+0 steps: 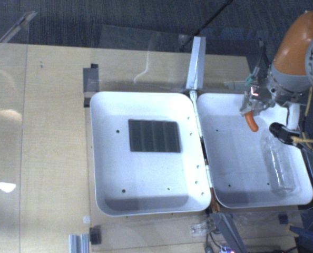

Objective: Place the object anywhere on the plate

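The left bin (146, 152) lies open from above; the dark plate (154, 136) sits flat near its middle, with bare white floor on every side of it. Between the two bins runs a raised divider (201, 141), with an upright metal post (195, 65) at its far end. In the right bin (230, 157), the left and near parts of the floor are bare. A clear bottle (279, 165) lies along its right side. The claw (251, 108) and arm (299, 51) crowd its far right corner, an orange thing (251, 122) just below the claw. A black cable (222, 7) slants overhead behind the bins. The tabletop (40, 141) at left is bare.
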`<state>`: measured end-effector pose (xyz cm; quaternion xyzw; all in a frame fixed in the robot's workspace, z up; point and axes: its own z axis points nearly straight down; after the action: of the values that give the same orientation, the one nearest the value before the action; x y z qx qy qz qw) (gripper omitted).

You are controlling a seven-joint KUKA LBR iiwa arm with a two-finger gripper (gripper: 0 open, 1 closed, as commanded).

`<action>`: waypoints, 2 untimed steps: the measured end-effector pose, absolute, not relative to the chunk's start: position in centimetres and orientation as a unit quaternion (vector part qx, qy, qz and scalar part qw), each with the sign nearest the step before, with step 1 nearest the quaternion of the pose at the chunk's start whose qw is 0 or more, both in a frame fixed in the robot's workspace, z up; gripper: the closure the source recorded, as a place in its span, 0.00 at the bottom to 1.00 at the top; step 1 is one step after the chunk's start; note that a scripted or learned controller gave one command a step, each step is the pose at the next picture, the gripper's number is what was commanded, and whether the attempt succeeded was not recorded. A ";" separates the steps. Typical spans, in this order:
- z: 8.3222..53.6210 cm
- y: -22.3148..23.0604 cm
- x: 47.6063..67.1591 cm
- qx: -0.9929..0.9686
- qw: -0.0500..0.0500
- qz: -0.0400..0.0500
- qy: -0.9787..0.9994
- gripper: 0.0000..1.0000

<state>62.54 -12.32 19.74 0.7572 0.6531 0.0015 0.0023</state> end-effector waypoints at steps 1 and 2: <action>29.5 -7.6 67.0 0.757 0.003 0.003 0.654 1.00; 34.7 -0.5 66.0 0.813 0.003 0.003 0.582 1.00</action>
<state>65.99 -0.50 34.68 0.8134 0.5817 0.0030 0.0027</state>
